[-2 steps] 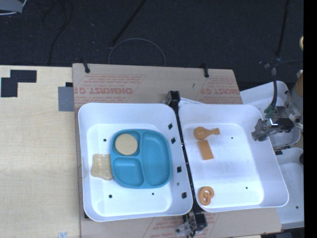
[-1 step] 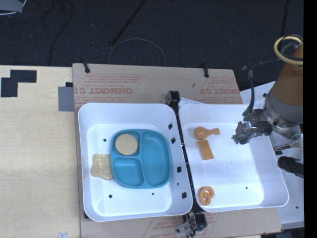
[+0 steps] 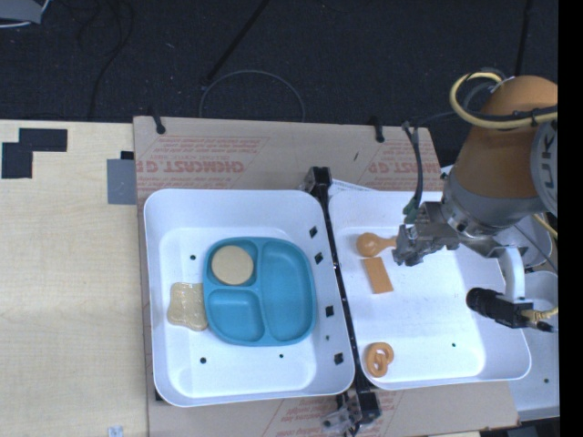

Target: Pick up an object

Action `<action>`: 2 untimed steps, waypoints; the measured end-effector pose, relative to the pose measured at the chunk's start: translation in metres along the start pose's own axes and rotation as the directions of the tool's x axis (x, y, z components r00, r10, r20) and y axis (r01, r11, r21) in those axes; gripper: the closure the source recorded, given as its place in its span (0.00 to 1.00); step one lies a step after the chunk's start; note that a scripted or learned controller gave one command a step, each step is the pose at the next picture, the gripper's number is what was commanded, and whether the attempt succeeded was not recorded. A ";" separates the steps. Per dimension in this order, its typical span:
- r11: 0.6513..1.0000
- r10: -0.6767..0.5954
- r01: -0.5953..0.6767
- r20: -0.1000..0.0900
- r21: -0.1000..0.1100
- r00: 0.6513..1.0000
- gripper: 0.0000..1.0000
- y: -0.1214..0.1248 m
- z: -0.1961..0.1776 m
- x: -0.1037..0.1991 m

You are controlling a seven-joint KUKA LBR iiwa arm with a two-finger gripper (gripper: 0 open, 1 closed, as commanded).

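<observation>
Hanging low over the right bin (image 3: 455, 353), the gripper (image 3: 407, 248) is seen, but how wide it is open cannot be told, and nothing is seen held. Just beside it lie an orange spoon (image 3: 371, 243) and an orange block (image 3: 377, 276). Reaching is judged the step in hand. Next, lowering and closing would be needed.
</observation>
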State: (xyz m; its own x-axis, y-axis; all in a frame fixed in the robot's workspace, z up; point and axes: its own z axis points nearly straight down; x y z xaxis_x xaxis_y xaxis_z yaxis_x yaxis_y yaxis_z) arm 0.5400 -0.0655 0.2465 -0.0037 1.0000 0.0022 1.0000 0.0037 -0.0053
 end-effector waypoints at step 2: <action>1.000 0.000 0.000 0.001 -0.002 1.000 1.00 0.010 -0.001 0.096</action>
State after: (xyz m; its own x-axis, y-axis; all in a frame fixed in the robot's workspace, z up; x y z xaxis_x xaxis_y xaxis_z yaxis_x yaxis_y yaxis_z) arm 0.5497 0.0309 0.2473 -0.0039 1.0000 0.0012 1.0000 0.0039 -0.0029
